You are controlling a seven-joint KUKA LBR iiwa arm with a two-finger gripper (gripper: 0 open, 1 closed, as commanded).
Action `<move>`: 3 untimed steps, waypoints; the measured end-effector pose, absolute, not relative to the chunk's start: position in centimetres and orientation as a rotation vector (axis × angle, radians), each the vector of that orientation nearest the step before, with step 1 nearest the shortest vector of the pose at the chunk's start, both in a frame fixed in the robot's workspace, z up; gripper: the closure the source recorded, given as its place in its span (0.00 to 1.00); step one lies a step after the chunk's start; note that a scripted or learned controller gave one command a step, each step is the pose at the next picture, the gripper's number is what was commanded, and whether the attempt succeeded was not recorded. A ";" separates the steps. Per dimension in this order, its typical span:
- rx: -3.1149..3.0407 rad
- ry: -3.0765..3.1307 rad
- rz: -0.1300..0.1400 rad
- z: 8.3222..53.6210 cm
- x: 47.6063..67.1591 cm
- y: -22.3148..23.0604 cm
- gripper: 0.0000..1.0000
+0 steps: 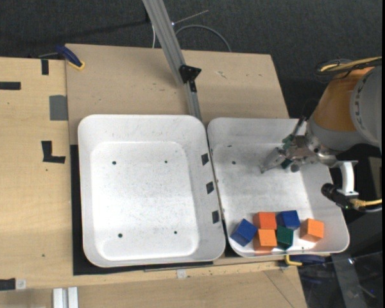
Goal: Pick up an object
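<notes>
**Claw high in the right bin, blocks packed at the near edge**

Claw (pixel 277 162) poised over the upper middle of the right bin (pixel 244 133), reaching in from the right on the grey arm (pixel 372 114). Whether released or clenched: cannot tell, too small and blurred. Nothing seen between its tips.

Candidates all down toward the near rim, well apart from the claw and lower in the view: blue block (pixel 244 231) leftmost and turned at an angle, orange block (pixel 267 220) above a second orange block (pixel 266 238), another blue block (pixel 289 219), green block (pixel 284 236), and a lone orange block (pixel 313 229) at the right end. No long axis to speak of; roughly cubic.

Probably still the approach step. Middle four touching or nearly so, leaving little room for fingers. End pieces likely easier, being freer on one side. Left bin (pixel 90 133) beside, on the counter (pixel 25 108).
</notes>
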State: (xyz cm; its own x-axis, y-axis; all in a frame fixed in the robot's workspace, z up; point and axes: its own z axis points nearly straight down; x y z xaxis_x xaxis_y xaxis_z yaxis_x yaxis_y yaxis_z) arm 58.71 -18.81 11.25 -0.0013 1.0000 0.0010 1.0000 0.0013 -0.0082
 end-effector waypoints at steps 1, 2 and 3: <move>-2.218 -2.223 0.002 12.7 58.9 -18.8 1.00; -2.221 -2.226 -0.004 17.7 58.7 -17.8 1.00; -2.222 -2.226 -0.003 21.7 58.9 -17.7 1.00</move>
State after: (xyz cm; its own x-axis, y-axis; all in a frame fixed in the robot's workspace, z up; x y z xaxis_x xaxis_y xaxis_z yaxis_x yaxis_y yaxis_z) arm 58.87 -17.73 21.75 -0.0015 1.0000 -0.0010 1.0000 0.0015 0.0040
